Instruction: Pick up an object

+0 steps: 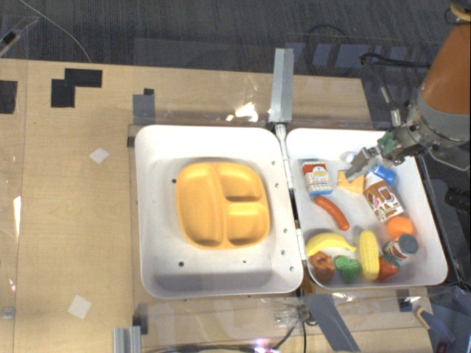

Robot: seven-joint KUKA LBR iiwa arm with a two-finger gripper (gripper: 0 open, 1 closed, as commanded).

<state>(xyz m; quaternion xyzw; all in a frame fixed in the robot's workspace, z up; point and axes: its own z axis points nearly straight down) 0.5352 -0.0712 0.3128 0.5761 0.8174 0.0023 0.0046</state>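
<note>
White plastic bins sit side by side; the left bin [147, 219] holds a yellow divided tray [222, 203]. The gripper [360, 162] hovers over the right bin [436, 259], fingers apart and clamped on nothing (just left of the bottle [382, 195]). Sausage [332, 212], banana [328, 242] and corn [369, 254] lie nearer.

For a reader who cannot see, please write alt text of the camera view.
The arm's pincer hovers over the right bin, which holds toy food: a bottle, sausage, banana and corn. The left bin holds a yellow divided tray.
</note>
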